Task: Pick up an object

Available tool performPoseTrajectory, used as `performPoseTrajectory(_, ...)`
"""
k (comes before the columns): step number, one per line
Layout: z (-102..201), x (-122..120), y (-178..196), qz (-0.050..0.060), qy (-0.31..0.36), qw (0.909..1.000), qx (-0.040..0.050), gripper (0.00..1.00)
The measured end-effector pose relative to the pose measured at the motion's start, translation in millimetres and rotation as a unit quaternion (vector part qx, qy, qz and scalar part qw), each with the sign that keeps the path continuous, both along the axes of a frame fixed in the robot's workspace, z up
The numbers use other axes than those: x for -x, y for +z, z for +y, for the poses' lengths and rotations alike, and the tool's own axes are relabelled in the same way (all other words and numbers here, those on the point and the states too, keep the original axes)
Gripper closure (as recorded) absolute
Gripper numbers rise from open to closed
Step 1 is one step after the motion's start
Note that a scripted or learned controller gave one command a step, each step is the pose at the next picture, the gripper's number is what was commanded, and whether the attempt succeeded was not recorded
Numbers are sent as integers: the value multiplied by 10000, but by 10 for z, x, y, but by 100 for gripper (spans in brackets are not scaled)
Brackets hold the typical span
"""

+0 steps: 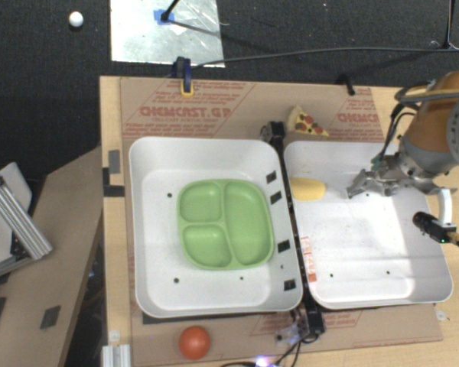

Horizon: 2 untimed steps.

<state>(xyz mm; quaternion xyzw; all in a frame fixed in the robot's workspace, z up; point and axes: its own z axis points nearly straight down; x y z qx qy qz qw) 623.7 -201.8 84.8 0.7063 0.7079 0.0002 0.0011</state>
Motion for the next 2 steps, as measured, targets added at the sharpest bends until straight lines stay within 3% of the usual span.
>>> performPoseTrajectory(1, 0, -14, 121, -22, 6, 10000, 5, 100)
performPoseTrajectory(2, -35, -26, 564, -19, 1, 10000, 1, 100)
